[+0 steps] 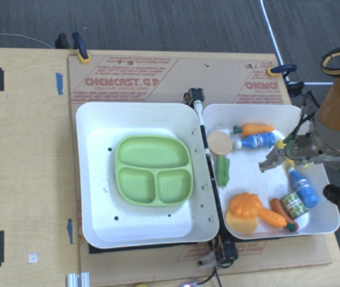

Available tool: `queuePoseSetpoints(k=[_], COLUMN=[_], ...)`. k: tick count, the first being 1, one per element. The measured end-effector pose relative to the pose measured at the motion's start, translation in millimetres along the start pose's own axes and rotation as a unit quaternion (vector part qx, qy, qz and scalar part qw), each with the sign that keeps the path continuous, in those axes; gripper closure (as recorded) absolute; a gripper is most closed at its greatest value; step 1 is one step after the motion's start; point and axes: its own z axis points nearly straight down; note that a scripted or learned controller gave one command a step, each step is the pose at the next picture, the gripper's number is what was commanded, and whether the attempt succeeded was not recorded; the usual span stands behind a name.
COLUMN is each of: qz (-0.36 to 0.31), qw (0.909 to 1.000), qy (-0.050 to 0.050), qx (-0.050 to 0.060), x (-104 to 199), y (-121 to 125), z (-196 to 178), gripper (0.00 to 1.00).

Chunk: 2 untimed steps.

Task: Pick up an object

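Objects for picking are all piled in the right-hand bin (266, 187): an orange carrot (257, 128) and a blue-and-white bottle (258, 140) up along the far side, a tan round disc (219, 142) near the divider, a green stick-shaped piece (222, 170) below it, an orange pumpkin-ish toy (245, 205) sitting on a pale yellow piece (240, 222), a second carrot (272, 217), a small green can (294, 205) and another blue bottle (304, 189) toward the near right corner. The left bin (95, 160) is taken up by a green divided plate (154, 170), and both bins are set on the worktop (26, 160).

The tool (272, 161) is seen low over the middle of the right bin, above a bare patch of white floor, with the second blue bottle just beside it. Nothing is seen gripped. Whether it's open or closed can't be told from this angle, since the dark metal bits blur together, so no call is made on that.

What could go wrong from here: if the descent is made right where it is, probably only bin floor gets pinched. If the bottle is targeted, it could be nudged and rolled away into the can, being round and lying on its side. The crowded corner also means two things could be clipped at once and both dropped.
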Motion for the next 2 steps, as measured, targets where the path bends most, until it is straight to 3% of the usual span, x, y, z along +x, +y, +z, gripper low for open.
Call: queuePoseSetpoints(k=[1, 2], qz=[0.0, 0.001], qw=[1.0, 1.0], qy=[0.0, -0.003], qx=[-0.001, -0.005], x=[16, 14], y=[-38, -37], z=[97, 86], gripper=[0.0, 1.0])
